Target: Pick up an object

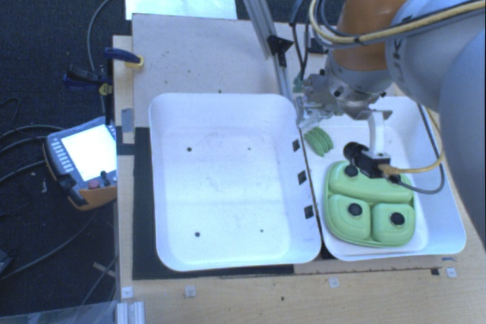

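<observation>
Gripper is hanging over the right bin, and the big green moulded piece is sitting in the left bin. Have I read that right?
Not quite. The camera view shows the big green moulded piece in the right bin, at its near end, not in the left bin. The rest stands: the gripper hangs over the right bin, near its far left corner, above a small green ridged object.
</observation>
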You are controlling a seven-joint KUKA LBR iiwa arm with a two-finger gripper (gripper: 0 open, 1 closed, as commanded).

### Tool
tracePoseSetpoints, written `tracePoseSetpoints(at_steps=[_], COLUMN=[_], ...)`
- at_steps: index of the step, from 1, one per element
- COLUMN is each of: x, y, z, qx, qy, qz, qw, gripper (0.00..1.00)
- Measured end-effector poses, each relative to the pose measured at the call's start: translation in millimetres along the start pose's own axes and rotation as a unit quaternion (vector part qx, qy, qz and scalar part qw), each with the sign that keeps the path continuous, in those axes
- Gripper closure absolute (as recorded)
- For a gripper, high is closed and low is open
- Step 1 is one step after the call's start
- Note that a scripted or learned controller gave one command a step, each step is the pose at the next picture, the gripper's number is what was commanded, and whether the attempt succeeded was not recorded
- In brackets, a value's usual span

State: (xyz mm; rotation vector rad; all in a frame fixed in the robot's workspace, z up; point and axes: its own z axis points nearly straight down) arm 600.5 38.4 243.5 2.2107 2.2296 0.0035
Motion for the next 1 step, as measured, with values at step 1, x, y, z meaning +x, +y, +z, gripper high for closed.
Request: tracePoseSetpoints(at_steps=[1], x=[51.8], y=[22.8], z=[13.5], qx=[0.000], qy=[0.000], qz=[0.000], qw=[1.0000], gripper=[1.00])
